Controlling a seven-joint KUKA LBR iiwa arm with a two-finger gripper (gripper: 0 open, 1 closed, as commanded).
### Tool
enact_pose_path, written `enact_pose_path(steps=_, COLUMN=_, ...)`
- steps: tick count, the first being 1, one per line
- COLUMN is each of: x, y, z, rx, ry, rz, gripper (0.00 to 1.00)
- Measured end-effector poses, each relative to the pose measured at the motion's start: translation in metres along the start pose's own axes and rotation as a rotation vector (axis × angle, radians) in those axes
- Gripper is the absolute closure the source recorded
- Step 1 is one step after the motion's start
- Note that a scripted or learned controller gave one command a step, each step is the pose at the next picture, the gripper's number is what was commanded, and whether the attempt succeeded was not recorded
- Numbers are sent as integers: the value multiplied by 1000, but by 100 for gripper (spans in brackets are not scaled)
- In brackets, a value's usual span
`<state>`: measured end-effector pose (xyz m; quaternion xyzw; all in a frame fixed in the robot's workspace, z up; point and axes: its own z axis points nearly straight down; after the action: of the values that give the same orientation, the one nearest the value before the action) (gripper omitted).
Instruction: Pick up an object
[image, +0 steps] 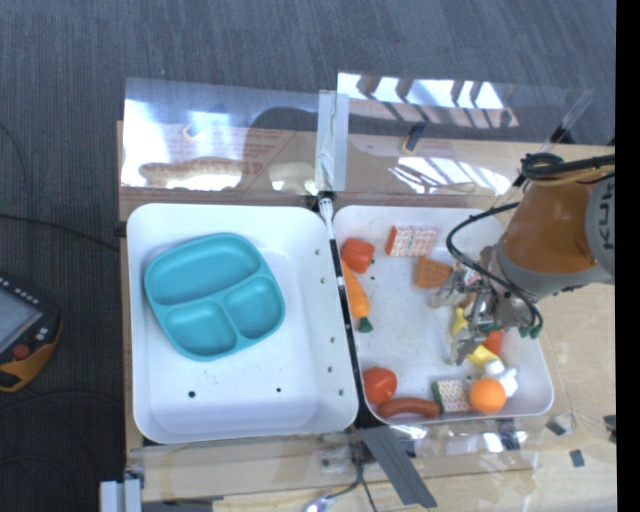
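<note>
One gripper (470, 322) low in the right bin (400, 300), over a yellow piece (460, 322); can't tell its opening. Orange ball (488, 396) at 5 o'clock, carrot (356, 296) at 9. Blue tray (213, 294) in the left bin (200, 400).

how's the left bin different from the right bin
The left bin holds one large item, a teal divided plate; the right bin holds many small toy foods, among them a carrot, a sausage and an orange ball. The gripper hangs over the right bin, while nothing reaches over the left bin. Both are shallow, white and sit side by side.
</note>
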<state>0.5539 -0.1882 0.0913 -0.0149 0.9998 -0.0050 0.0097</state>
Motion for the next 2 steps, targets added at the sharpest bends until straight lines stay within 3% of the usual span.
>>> enact_pose_path(steps=2, x=2, y=12, z=0, rx=-3, ry=6, rz=43, gripper=0)
